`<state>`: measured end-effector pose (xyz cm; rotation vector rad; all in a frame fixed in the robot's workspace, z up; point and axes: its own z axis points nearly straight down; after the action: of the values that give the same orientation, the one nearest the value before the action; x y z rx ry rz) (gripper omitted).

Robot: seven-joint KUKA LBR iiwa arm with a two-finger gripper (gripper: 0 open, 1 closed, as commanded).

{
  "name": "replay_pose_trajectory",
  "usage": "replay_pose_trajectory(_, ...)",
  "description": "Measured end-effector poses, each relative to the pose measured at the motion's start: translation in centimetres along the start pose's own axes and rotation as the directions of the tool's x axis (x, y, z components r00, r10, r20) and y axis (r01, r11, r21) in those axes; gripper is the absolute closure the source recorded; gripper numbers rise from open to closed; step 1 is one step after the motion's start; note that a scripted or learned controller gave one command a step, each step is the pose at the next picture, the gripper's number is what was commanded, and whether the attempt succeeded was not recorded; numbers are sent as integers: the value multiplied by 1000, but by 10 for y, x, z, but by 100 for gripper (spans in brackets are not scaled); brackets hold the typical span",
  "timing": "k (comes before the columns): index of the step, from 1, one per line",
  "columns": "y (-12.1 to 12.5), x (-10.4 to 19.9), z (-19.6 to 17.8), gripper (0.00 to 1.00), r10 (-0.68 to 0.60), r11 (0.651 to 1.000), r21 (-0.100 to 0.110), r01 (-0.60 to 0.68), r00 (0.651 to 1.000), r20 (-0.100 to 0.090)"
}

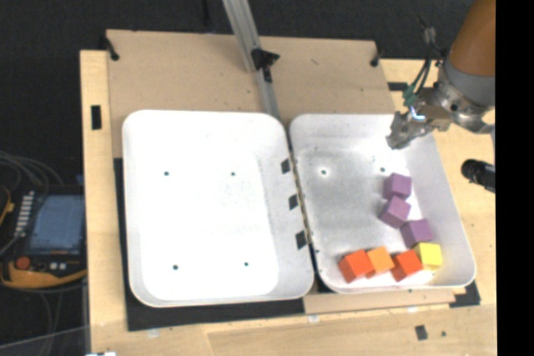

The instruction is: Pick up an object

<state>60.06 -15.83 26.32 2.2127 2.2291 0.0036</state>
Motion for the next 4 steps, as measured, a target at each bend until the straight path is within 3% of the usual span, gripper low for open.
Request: replay_pose_trajectory(4,-49,203,19,100,1,1000,3,-1,1000,0)
